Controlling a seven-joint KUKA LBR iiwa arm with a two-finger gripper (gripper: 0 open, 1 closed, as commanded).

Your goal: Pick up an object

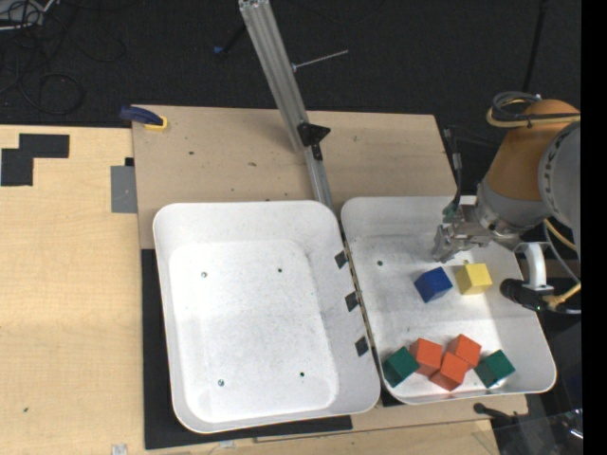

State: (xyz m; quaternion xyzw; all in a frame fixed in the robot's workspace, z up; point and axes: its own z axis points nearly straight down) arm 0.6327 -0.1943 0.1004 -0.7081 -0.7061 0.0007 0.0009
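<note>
The arm (531, 173) is cut off at the right side, and its bulk hides part of the right bin's (398, 221) far corner. The gripper (453, 245) hangs low over the upper part of that bin; it is small and blurred, and I cannot tell whether the claw is spread or closed, nor whether it touches the floor.

Just below the gripper lie a blue cube (432, 283) and a yellow cube (473, 277), close together. Near the front rim sits a tight cluster: a green cube (399, 363), three orange cubes (448, 358) and another green cube (494, 367).

A slanted metal rail (285, 93) rises behind the bins. The left bin (180, 245) offers open floor, as does the right bin's left half.
</note>
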